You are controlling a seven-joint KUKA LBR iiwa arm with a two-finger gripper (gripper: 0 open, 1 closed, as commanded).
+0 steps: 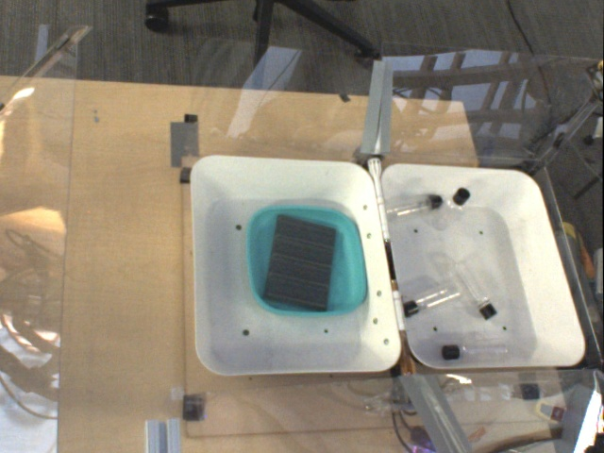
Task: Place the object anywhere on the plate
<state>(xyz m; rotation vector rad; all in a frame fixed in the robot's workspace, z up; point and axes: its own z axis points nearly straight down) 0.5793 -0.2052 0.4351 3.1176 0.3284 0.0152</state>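
resting flat on teal plate (pixel 351 270): dark ribbed obj (pixel 300 261)

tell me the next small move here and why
Probably none beyond keeping the arm clear: the dark ribbed block already lies flat inside the teal plate in the left bin, so the placing looks done.

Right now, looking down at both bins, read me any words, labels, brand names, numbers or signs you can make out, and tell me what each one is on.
None can be read.
Dark ribbed block on the teal plate: ridges, no lettering.
Left bin and right bin: plain white, no marks.
Clear tubes with black caps: too small to show any print.
Wooden bench: no label or sign.
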